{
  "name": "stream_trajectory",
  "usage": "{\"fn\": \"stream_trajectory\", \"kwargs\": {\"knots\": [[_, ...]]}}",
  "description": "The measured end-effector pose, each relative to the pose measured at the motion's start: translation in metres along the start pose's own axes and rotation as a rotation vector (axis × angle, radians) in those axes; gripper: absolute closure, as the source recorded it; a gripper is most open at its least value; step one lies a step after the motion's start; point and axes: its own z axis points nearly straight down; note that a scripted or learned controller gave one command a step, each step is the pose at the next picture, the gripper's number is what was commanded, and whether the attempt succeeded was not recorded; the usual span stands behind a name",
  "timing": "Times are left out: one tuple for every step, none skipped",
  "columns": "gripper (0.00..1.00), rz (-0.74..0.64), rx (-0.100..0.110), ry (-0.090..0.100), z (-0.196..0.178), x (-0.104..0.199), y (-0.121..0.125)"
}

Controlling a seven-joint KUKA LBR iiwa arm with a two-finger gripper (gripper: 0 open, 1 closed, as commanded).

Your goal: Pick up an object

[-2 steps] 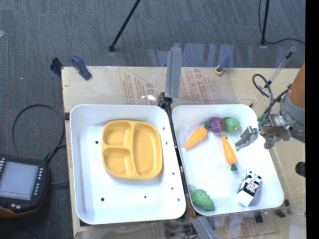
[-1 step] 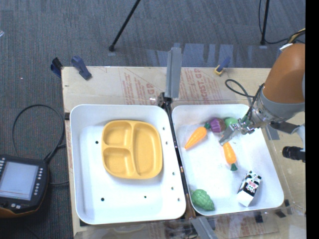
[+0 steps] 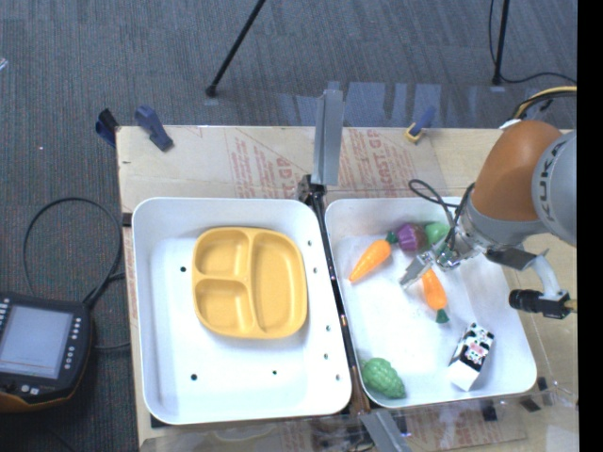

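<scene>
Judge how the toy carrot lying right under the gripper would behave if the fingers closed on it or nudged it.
The carrot looks like smooth moulded plastic, so probably stiff and light. Its tapered, rounded body may squirt out of a pinch or roll when nudged by the gripper. It lies flat on the right bin, so tipping seems unlikely.

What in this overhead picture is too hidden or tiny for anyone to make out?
- Gripper: too small and blurred to tell how it stands over the carrot.
- Purple toy and green toy: partly covered by the wrist and cable.
- Black-and-white carton: print too small to read.
</scene>
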Motion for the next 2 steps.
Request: {"fn": "stream_trajectory", "kwargs": {"knots": [[0.00,0.009,-0.003,-0.004,-0.056,-0.029,-0.018],[0.00,-0.016,0.003,0.003,0.002,-0.008,-0.033]]}}
